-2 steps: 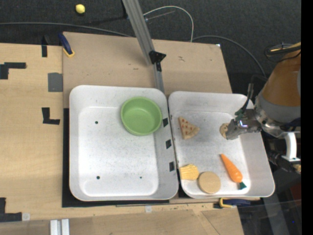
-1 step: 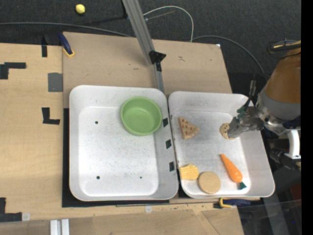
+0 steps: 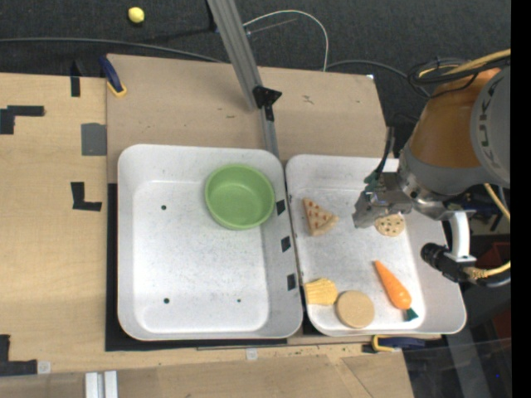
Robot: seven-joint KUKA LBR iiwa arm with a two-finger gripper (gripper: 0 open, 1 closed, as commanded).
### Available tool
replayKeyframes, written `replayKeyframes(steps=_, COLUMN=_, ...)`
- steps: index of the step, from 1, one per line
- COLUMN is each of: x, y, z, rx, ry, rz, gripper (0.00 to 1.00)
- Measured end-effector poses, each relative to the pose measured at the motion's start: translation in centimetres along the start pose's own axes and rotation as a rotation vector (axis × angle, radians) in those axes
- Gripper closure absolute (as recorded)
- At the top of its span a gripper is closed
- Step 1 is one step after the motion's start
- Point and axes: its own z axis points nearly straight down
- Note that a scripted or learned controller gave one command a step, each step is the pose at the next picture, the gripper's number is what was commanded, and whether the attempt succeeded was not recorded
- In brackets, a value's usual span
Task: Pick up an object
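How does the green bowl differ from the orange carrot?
The green bowl is round and hollow; the orange carrot is long and tapered. The bowl sits in the left bin, the carrot in the right bin. The bowl looks larger. Neither touches the gripper.

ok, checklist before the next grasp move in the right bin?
1. Gripper is over the right bin: ok.
2. Cookie lies beside the gripper, at its lower right: ok.
3. Finger state: cannot tell.
4. Anything held: cannot tell; nothing seen between fingers.
5. Pizza slice stays apart, to the gripper's left in the view: ok.
6. Carrot, round biscuit and yellow piece lie nearer the front wall, apart from the gripper: ok.
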Motion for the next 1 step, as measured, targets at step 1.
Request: replayKeyframes(steps=1, x=4.97, y=0.75, z=0.66, rx=0.002, ry=-0.001, rz=0.002, gripper=1.00)
